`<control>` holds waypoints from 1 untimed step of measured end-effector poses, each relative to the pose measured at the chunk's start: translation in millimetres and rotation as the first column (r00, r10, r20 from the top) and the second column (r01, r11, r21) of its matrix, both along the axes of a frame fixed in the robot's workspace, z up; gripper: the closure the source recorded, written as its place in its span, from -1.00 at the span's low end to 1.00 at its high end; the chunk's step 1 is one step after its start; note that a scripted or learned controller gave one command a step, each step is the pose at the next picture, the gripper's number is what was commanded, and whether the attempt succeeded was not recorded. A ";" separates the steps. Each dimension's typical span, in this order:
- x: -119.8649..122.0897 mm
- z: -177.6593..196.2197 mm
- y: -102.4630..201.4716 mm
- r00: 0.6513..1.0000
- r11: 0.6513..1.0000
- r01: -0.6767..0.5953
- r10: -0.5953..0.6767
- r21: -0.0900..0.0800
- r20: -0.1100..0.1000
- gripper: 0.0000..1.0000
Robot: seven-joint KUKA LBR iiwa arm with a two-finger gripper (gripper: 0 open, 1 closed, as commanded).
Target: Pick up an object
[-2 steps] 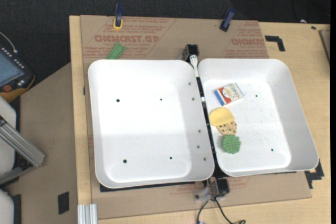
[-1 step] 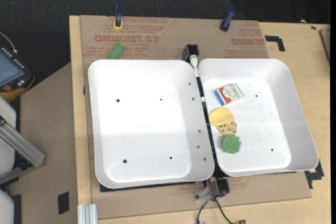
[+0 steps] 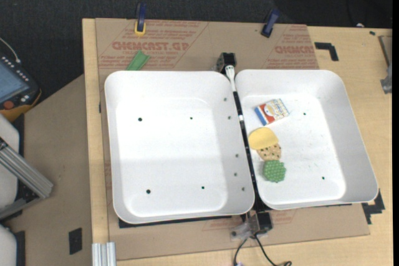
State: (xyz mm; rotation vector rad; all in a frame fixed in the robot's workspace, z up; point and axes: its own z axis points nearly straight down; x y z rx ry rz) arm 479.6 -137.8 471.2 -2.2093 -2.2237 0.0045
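Objects [image 3: 268, 146] clustered at right bin [image 3: 330, 134] left side

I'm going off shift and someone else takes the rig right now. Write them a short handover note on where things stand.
End effector: nothing to report on it from the camera view.
Things: all three lie in the right bin, near its left wall. A small red, white and blue packet is farthest from the camera, a yellow piece is below it, and a green bumpy piece is nearest the camera, touching or almost touching the yellow one.
Left bin: white floor with a few dark dots.
Done: nothing lifted yet.
Left: pick any one object. The packet lies apart from the other two, so it is probably the easiest.
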 end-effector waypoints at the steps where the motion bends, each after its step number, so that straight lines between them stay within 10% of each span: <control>1: 9.7 -103.6 0.5 1.000 1.000 0.007 -0.007 0.000 -0.004 1.00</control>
